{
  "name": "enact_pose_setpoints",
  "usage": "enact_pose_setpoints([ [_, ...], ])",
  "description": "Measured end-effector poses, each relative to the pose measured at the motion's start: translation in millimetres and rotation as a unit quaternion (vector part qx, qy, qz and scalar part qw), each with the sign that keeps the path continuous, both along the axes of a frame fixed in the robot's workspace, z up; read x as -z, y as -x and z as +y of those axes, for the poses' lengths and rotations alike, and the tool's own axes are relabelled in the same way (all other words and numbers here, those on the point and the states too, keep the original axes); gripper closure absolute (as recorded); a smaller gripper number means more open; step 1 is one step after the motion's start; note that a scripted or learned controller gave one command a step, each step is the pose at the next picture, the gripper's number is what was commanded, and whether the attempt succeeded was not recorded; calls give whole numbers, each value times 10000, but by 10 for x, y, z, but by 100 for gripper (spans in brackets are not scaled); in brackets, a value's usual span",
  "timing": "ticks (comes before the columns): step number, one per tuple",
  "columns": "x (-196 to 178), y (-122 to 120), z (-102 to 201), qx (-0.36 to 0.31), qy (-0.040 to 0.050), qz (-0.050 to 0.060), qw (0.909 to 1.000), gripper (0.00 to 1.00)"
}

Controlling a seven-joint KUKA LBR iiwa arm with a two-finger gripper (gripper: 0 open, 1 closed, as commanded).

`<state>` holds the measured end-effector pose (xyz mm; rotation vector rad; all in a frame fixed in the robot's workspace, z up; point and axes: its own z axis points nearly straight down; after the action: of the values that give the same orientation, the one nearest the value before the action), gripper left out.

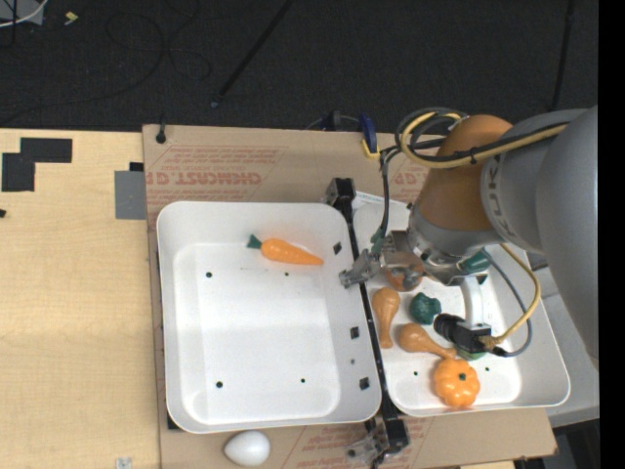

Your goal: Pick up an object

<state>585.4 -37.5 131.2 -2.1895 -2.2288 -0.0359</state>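
My gripper (pixel 381 270) hangs low over the left side of the right bin (pixel 547 379), close to the wall between the two bins. Just below it lies an orange gourd (pixel 388 313), its narrow end pointing up toward the gripper. A second orange gourd (pixel 420 339) lies to its right, and a small dark green piece (pixel 424 308) sits between them. An orange pumpkin (pixel 456 382) rests near the bin's front edge. In the left bin (pixel 195 360) an orange carrot (pixel 288 252) with a green top lies near the back.
A white egg (pixel 247 447) lies outside the bins, on the cardboard in front of the left bin. A teal object (pixel 476 260) peeks out under the arm in the right bin. The arm's bulk covers the right bin's back half.
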Motion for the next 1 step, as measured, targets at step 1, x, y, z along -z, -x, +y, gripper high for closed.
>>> enact_pose_setpoints([
  [1, 90, 138, 783, 141, 192, 13, 9997, 0],
])
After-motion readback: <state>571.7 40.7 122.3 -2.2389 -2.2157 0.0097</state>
